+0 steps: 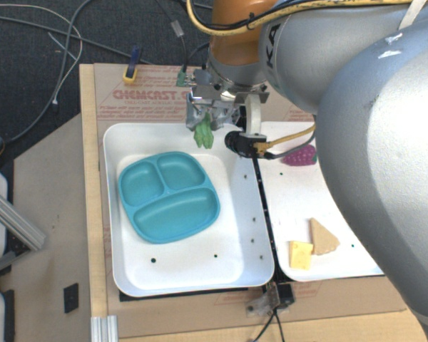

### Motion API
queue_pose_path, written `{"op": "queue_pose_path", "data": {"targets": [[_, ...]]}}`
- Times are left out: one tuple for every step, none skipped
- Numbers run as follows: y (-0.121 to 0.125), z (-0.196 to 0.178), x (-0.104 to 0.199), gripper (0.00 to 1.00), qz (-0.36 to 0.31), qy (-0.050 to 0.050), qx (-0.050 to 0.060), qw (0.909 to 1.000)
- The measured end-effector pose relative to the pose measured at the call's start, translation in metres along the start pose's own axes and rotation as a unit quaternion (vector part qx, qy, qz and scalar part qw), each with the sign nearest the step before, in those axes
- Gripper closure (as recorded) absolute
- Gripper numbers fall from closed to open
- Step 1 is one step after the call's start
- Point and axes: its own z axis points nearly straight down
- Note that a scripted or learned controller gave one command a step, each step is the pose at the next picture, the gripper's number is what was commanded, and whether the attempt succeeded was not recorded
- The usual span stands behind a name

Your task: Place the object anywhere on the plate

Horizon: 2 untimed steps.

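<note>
A teal divided plate (pixel 170 195) lies in the left white bin (pixel 232 262). My gripper (pixel 203 122) hangs over the back of that bin, just beyond the plate's far edge. A small green object (pixel 204 135) sits between its fingers and dangles below them, above the bin floor. The gripper is shut on this green object. The arm's orange band and grey body cover much of the upper right.
The right bin (pixel 342 266) holds a purple object (pixel 300 155) near its back, a yellow cheese-like block (pixel 300 254) and a tan wedge (pixel 323 236) near its front. Cables and a blue clip (pixel 133 61) lie beyond the cardboard base.
</note>
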Motion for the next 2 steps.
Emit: {"op": "queue_pose_path", "data": {"targets": [[0.0047,0.0223,0.0148,1.00,0.002,-0.002,0.003,1.0000],[0.0049,0.0207,0.0142,0.00,0.002,-0.002,0.002,1.0000]]}}
